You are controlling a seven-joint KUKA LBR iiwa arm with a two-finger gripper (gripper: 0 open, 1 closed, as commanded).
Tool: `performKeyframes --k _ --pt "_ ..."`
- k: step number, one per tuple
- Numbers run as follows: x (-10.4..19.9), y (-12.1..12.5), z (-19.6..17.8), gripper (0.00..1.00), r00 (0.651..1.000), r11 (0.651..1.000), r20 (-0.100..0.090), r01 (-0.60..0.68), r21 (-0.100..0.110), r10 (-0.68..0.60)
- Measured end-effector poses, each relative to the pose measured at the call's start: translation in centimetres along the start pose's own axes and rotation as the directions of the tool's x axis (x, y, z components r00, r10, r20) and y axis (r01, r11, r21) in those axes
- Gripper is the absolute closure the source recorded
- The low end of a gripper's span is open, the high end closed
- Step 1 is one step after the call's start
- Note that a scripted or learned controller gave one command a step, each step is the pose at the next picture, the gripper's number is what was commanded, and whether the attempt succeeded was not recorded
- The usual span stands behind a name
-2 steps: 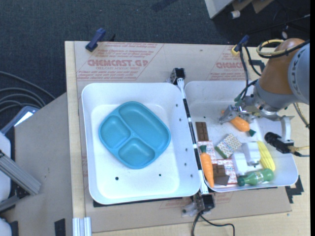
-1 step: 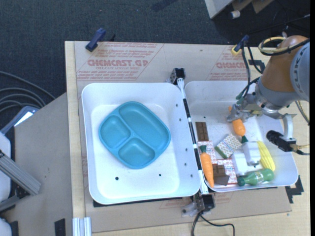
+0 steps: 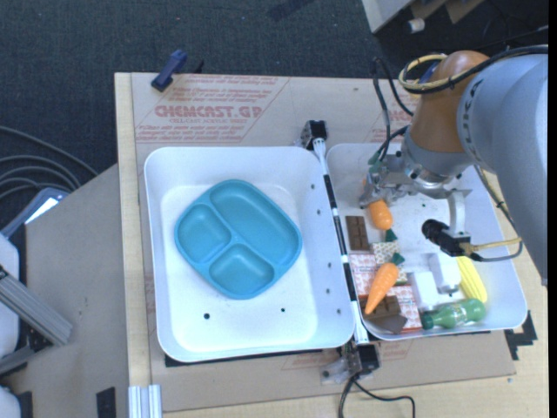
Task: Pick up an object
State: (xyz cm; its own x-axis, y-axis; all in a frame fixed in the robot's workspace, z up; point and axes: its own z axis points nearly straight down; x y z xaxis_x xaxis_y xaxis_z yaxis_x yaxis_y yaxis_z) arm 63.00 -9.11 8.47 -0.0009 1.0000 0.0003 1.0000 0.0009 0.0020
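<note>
- Nearest the camera, along the front of the right bin (image 3: 513, 307), lie a green bottle (image 3: 452, 314), a brown piece (image 3: 388, 322) and a large toy carrot (image 3: 380, 286), which points toward the front edge.
- Just beside the bottle, a yellow corn cob (image 3: 471, 279) lies toward the bin's right wall.
- Further back, a small orange carrot (image 3: 380, 214) sits near the divider, with a brown chocolate bar (image 3: 357, 231) just to its left.
- At the back of that bin, the gripper (image 3: 379, 195) hangs just above the small orange carrot; I cannot tell how its jaws stand or whether it has hold of anything.
- 1 blue divided plate (image 3: 238, 238) with 3 compartments lies in the left bin (image 3: 165, 303).
</note>
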Motion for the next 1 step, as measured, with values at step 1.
performKeyframes --k 1 --pt "7.26 -6.36 -10.03 1.00 1.000 1.000 -0.001 0.000 0.005 0.000"
